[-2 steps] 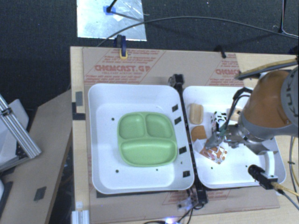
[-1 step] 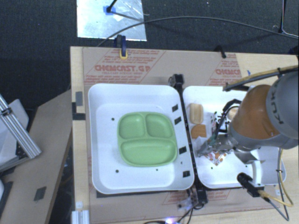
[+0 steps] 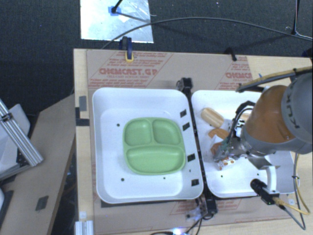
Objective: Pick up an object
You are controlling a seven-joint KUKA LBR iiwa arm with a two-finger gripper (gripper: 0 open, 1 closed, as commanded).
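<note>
In the right bin [image 3: 230, 187], a tan, roll-shaped object [image 3: 212, 115] lies near the back left. Just in front of it is a small orange object [image 3: 218, 132], partly covered by the arm. My gripper [image 3: 223, 154] is down low in the left half of this bin, just in front of the orange object. A small white and brown item [image 3: 227, 163] lies right under the gripper's tip. The grey arm with its orange band [image 3: 274, 119] hides the right half of the bin.
The left bin [image 3: 105, 131] holds a green divided plate [image 3: 154, 146] at its middle. A black divider with clips [image 3: 193, 136] runs between the two bins. Cables [image 3: 288, 204] trail off the arm at the front right.
</note>
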